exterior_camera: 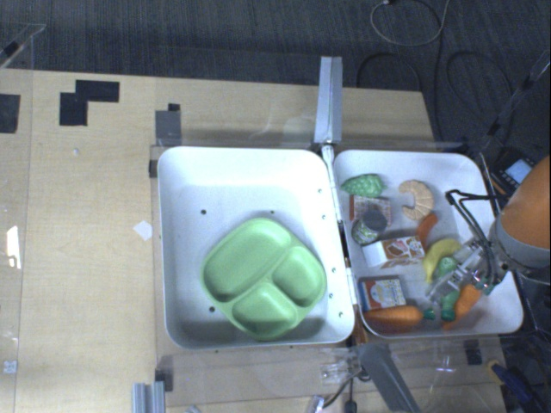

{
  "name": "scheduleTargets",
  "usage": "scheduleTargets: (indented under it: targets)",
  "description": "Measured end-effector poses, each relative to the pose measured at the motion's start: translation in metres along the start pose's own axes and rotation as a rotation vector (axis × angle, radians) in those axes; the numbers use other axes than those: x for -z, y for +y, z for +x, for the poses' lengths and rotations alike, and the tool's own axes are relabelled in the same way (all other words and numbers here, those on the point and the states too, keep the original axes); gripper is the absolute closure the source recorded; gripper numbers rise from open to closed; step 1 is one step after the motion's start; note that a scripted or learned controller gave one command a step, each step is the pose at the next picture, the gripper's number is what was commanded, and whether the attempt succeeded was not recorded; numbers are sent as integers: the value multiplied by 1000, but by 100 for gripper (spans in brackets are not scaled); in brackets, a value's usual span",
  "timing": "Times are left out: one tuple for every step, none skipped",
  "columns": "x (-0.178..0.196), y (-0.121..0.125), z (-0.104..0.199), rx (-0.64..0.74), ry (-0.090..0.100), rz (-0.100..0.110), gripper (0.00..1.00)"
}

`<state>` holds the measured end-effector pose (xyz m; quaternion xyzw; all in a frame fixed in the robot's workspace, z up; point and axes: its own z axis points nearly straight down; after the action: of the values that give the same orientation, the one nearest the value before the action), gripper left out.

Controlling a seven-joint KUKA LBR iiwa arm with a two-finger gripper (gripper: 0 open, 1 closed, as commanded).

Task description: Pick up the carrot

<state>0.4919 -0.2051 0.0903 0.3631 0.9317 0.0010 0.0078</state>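
Observation:
The carrot [466,301] is small and orange with a green top, and it lies tilted in the front right corner of the right bin [482,172]. My gripper [463,280] reaches in from the right and hangs low directly over the carrot, touching or nearly touching its upper end. The arm's orange band [527,205] sits above it at the right edge. The gripper's metal parts hide part of the carrot and of the yellow banana [439,255] beside it.
The right bin is crowded: a long orange toy [396,317], a red box [384,292], a green leafy toy [363,183], a bread slice [417,196], a reddish piece [426,226] and small packets. A green divided plate [263,275] lies in the left bin [189,188].

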Motion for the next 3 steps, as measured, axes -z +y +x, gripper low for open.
scheduleTargets:
  targets:
    - [9,39,-41,-57,8,4,0]
    - [20,41,-42,-54,4,1,100]
    - [20,41,-42,-54,4,1,0]
